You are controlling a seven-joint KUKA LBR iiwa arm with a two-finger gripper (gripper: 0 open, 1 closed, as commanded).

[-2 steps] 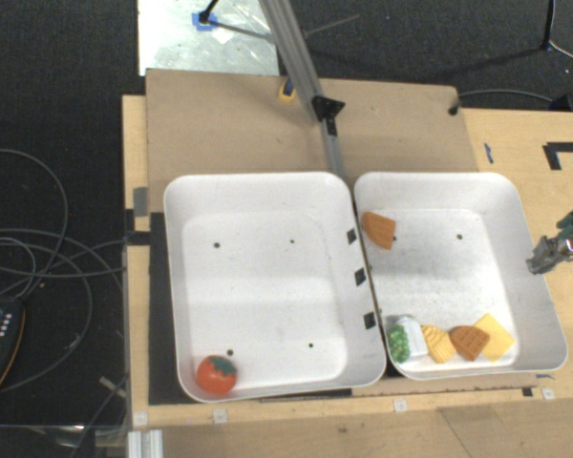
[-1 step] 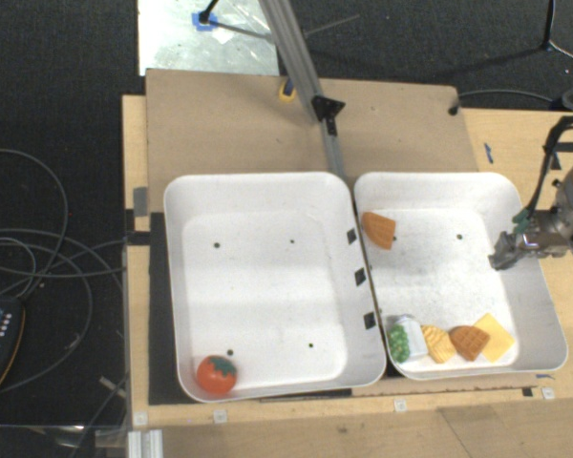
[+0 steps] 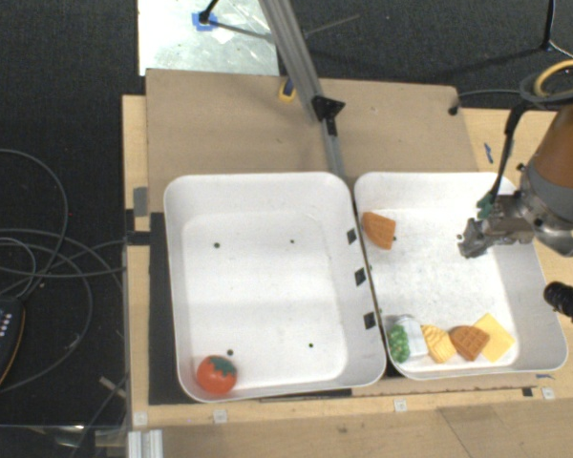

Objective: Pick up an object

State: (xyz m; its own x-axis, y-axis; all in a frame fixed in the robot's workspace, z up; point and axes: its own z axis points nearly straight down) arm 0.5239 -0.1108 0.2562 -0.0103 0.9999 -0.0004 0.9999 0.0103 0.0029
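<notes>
Nearest the camera, at the lower left of the frame, a red tomato (image 3: 216,375) with a green stem sits in the bottom left corner of the left bin (image 3: 258,191). Along the bottom edge of the right bin (image 3: 430,187) a row of toy foods lies close together: a green-and-white packet (image 3: 404,339), a yellow pastry-like piece (image 3: 439,343), a brown waffle (image 3: 469,341) and a yellow cheese wedge (image 3: 496,337), each touching or just beside its neighbour. Higher up, near the divider between the bins, an orange wedge (image 3: 379,229) rests alone. At the right of the frame the gripper (image 3: 475,239) hangs over the right bin's middle, well apart from every item; whether the jaws are open or closed cannot be told. Beyond the bins the brown tabletop (image 3: 220,122) extends toward the upper frame, crossed by a slanted grey pole (image 3: 296,51).
</notes>
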